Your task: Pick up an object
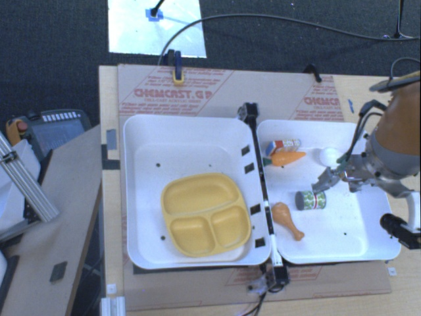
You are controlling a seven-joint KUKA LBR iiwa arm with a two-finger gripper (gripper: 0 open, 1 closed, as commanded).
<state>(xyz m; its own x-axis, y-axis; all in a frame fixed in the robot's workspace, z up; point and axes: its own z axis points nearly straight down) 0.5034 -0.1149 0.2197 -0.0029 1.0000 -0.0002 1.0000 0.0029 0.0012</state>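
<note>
White plastic made up both shallow bins, set side by side on the counter (217, 87). The left bin (141, 143) held a yellow divided tray (205, 213) with three compartments, lying toward its near side. The right bin (342, 242) held several small things: an orange carrot-shaped toy (288, 157) with a small red-and-white container (284, 145) just behind it near the far left corner, a white ball (328, 155) to their right, a green-labelled can (311, 200) on its side near the middle, and a tan drumstick toy (287, 219) lower left of the can. The grey arm (395, 140) reached in from the right, its end effector (327, 180) just above the can. Its fingers looked slightly spread and pinched nothing; whether they touched the can could not be told.
</note>
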